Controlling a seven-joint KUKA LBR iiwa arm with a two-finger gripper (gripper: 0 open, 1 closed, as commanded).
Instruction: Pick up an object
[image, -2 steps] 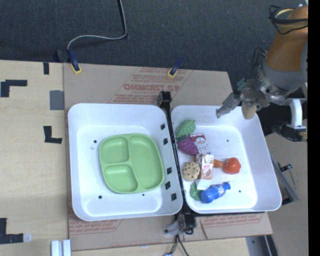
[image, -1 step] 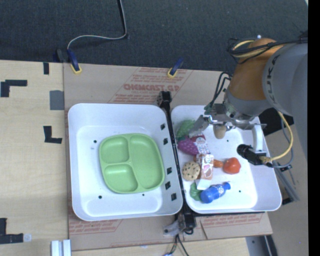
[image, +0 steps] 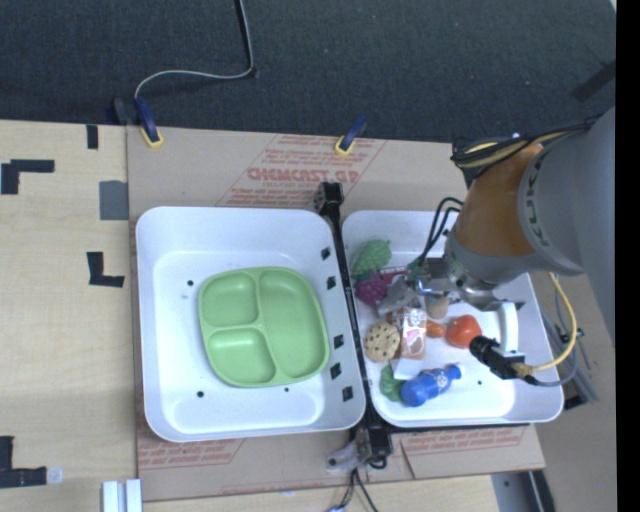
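My gripper (image: 415, 292) hangs low over the middle of the right bin (image: 530, 405), under the orange wrist band. Just below it lies a pink and white packet (image: 413, 336). Purple grapes (image: 372, 290) sit to the gripper's left, with a green leafy piece (image: 373, 254) behind them. A round cookie (image: 381, 342) rests left of the packet. To the right of the packet is an orange-red object (image: 462, 329). A blue bottle (image: 428, 385) lies near the bin's front wall, with a small green item (image: 389, 380) beside it. Nothing is visibly held.
The left bin (image: 165, 300) holds a green divided plate (image: 264, 325). A black divider (image: 343, 290) runs between the bins. A black and yellow cable (image: 545, 365) loops off the arm at the right bin's right side.
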